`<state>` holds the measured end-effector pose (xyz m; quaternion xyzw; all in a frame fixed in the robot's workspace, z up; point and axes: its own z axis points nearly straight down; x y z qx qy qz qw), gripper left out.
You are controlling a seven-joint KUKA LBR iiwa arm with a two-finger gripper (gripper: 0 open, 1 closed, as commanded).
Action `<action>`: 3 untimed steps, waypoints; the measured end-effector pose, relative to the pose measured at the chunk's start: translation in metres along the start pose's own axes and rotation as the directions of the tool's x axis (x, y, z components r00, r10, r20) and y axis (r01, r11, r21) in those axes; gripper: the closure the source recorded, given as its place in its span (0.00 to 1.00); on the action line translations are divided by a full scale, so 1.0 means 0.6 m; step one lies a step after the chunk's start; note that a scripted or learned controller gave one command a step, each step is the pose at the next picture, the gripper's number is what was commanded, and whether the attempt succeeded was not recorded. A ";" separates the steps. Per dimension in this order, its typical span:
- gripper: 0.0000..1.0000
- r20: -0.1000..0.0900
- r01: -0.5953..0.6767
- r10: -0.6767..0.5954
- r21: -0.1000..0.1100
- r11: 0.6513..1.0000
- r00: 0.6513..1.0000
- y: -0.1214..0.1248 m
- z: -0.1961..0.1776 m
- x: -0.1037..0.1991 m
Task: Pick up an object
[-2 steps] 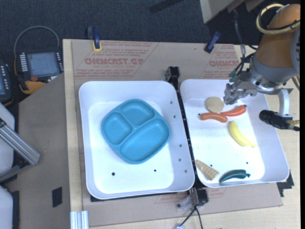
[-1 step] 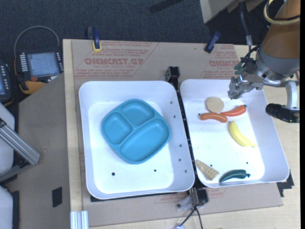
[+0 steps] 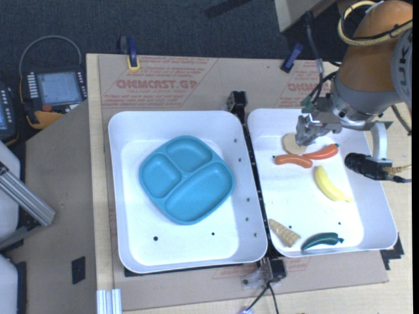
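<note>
On my far left sits the shallow white left bin [image 3: 124, 175], holding a sky-blue three-compartment plastic plate [image 3: 186, 178]. In the white right bin [image 3: 380, 231] I see a tan ridged cone-shaped piece [image 3: 284, 231] and a dark teal curved pod [image 3: 321, 241] near the front, an orange-red toy hot dog [image 3: 304, 157], a flat tan round cookie-like disc [image 3: 294, 140] and a yellow plastic banana [image 3: 330, 184]. The grey two-finger gripper [image 3: 308, 134] hangs low above the disc and hot dog. I judge nothing picked yet: every candidate lies in the bin, so closing and lifting remain. I cannot tell how the jaws stand; the wrist body covers them and part of the disc.
</note>
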<state>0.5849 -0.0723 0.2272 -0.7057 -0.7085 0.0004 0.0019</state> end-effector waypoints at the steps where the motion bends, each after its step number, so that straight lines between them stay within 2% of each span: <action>1: 1.00 -0.001 0.002 -0.002 0.000 1.000 1.000 -0.021 0.005 0.104; 2: 1.00 0.000 0.002 -0.002 -0.001 1.000 1.000 -0.039 -0.005 0.180; 3: 1.00 0.001 0.001 -0.001 0.000 1.000 1.000 -0.080 -0.013 0.265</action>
